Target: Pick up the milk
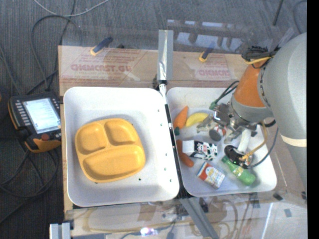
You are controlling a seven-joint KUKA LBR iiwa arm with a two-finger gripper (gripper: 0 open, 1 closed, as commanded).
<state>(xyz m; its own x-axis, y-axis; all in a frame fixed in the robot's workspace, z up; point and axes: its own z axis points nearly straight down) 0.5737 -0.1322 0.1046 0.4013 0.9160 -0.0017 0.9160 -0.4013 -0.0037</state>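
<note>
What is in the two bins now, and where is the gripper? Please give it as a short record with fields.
left bin: yellow divided plate
right bin: milk carton, carrot, banana, green bottle, small box
milk carton: white with black spots, lying flat, near the middle of the right bin
gripper: above the right bin, just right of the banana, above the milk carton in the picture
grasp: nothing seen held

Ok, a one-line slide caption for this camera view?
Tool hovers above the milk in the right bin; yellow tray in left.
</note>
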